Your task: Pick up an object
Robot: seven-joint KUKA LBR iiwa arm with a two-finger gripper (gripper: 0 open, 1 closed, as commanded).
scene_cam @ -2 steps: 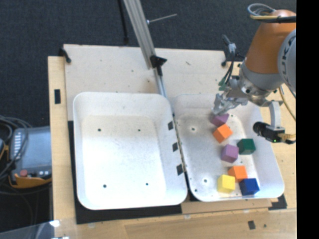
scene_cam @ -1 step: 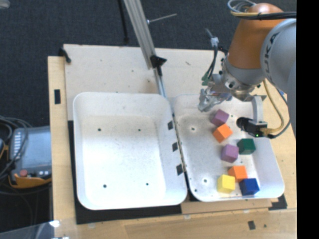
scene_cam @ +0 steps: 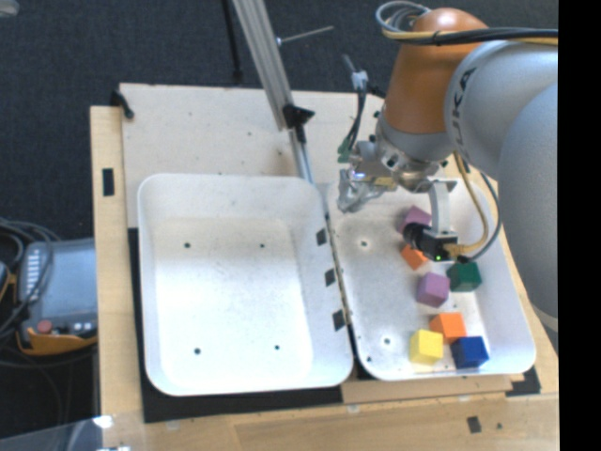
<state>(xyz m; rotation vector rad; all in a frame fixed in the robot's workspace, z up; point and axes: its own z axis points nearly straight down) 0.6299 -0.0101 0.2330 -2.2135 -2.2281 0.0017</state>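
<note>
My claw hangs over the far left corner of the right bin; whether it is spread, I cannot tell. The blocks lie apart from it: purple cube, green, orange, yellow, blue.

From my station I can read almost nothing here. The only lettering I can make out sits on the grey arm, just beside the orange band, where part of a dark brand name curves along the casing; the letters are cut off and blurred, so I cannot spell them out with confidence. The handheld control unit past the tabletop's left edge shows a screen and buttons, but any print on it is too small to read.
</note>
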